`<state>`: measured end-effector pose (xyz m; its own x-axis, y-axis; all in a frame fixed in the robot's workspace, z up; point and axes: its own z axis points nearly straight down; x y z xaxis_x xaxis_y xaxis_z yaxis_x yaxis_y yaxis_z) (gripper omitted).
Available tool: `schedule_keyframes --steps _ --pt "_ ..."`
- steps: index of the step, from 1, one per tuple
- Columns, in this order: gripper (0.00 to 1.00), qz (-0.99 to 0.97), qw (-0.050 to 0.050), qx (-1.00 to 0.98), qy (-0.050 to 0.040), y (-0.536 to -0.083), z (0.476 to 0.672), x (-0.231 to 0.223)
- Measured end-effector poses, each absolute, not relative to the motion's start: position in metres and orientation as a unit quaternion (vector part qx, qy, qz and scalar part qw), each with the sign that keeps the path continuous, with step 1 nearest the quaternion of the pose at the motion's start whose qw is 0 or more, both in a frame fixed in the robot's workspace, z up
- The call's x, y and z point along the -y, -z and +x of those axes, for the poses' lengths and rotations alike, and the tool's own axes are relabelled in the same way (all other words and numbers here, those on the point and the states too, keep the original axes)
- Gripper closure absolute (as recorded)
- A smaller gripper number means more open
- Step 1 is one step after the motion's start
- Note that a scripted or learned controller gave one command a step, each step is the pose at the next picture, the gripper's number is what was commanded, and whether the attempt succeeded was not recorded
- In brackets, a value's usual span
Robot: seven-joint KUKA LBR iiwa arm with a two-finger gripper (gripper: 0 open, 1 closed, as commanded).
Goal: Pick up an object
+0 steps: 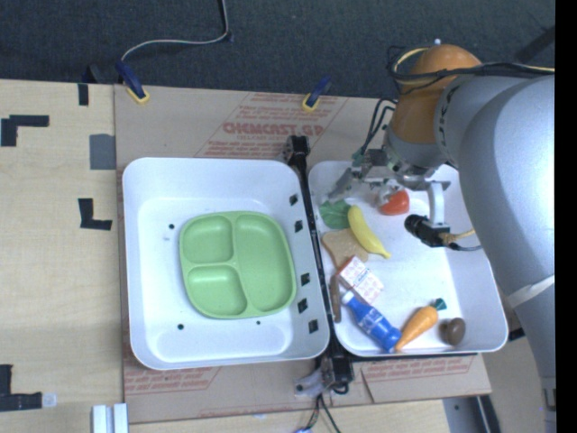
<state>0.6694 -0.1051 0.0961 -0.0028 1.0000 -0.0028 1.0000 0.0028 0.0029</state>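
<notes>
The grey arm (505, 152) with its orange band reaches down over the right bin (469, 282), and its jaws (374, 180) hang low at that bin's far end; whether they are parted or closed cannot be told, and nothing is seen held. Well off to the jaws' left, in the left bin (149, 269), lies a green divided plate (238, 264). Just below the jaws lies a yellow banana (366, 231), with a green piece (334, 214) beside it and a red item (394, 204) just to their right. Farther toward the near end lie a blue bottle (370, 321), an orange carrot (415, 326), a small carton (361, 279) and a brown lump (453, 330).
</notes>
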Motion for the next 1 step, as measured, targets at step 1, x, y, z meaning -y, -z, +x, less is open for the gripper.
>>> schedule_keyframes --steps 1 --pt "0.00 0.707 0.001 -0.707 -0.0003 -0.0862 0.6415 0.1209"
